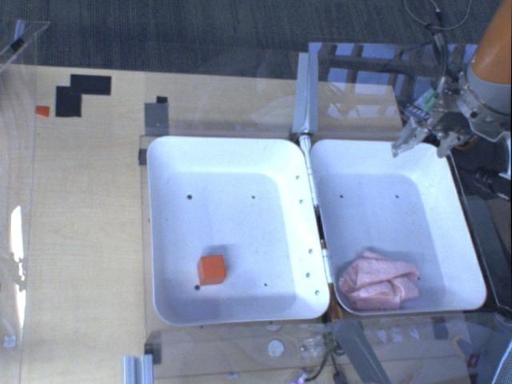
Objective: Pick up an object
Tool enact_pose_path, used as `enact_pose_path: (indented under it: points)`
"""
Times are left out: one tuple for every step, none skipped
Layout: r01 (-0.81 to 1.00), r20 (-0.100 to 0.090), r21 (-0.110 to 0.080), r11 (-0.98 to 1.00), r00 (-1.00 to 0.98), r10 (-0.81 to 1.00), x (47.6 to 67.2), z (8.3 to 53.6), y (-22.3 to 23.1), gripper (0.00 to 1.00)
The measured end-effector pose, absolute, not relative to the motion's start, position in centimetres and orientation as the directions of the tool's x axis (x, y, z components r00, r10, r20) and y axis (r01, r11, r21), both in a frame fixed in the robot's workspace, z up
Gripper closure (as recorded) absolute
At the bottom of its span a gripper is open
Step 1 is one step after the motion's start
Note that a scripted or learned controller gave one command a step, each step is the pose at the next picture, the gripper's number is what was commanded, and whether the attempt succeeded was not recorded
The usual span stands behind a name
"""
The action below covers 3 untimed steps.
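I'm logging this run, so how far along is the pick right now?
Nothing looks done yet. The gripper is open with nothing between its fingers, at the right bin's far edge. The orange block in the left bin and the pink cloth lie untouched. Descent, grasp and lift remain.

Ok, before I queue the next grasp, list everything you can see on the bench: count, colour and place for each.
bins: 2, white, side by side mid-bench
block: 1, orange, lower part of the left bin
cloth: 1, pink, crumpled, lower part of the right bin
black patches: a stepped group, top left of the bench
orange square: 1, small, beside the black patches
divider rail: 1, grey, running back from between the bins
arm: 1, grey with an orange band, top right
end effector: 1, fingers spread, above the right bin's back rim, holding nothing
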State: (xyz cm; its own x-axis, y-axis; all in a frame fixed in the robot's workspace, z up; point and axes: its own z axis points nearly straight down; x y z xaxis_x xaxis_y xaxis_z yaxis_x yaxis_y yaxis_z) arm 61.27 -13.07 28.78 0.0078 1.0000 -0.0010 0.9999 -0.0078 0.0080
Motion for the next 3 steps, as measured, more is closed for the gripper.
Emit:
enact_pose_path:
  points:
    - [1.0,-0.001,0.003,-0.004,0.004,1.0,61.9,18.8,-16.3,0.0]
    - [0.994,-0.002,0.007,0.112,-0.112,0.994,56.7,19.9,-18.7,0.0]
    - [0.999,0.0,0.007,-0.039,0.039,0.999,51.8,9.3,-11.3,0.0]
